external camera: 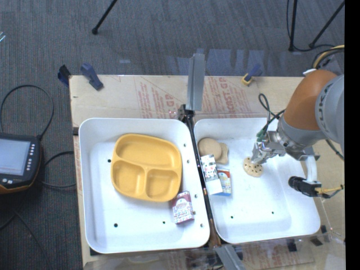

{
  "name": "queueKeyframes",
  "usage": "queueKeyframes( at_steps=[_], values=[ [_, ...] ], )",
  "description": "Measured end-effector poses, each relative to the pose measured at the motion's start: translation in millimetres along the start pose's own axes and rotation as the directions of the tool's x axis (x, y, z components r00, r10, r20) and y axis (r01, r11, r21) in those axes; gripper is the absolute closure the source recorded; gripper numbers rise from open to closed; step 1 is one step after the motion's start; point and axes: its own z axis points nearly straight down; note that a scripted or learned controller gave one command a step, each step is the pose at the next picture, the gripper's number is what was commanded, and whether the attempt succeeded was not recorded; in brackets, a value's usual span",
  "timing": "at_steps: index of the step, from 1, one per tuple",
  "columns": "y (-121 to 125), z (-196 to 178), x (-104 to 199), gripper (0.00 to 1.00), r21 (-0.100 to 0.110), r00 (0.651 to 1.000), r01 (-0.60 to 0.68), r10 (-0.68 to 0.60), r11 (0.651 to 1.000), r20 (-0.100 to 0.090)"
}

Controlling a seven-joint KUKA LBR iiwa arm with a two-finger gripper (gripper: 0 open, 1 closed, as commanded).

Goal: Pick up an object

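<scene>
From above, two white bins sit side by side on the bench. The left bin (95,151) holds a yellow divided tray (147,166) and, near its lower right corner, a small maroon packet (183,207). The right bin (281,218) holds a tan bread-like lump (211,148) at its upper left, with a small white carton (209,167) and a blue-and-white box (224,181) lying just below it, close to the wall shared by the bins. Near the middle of the right bin lies a round cookie (253,167) with dark spots. The arm (312,108) reaches in from the right, and its gripper (261,154) is directly above the cookie, at its upper edge; whether it touches or grasps the cookie cannot be told.
</scene>
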Motion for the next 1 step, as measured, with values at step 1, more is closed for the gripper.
queueKeyframes(
  at_steps=[1],
  values=[
    [-0.7,1.3,0.0,0.00,0.002,1.000,-0.001,0.001,1.000,0.000]
  ],
)
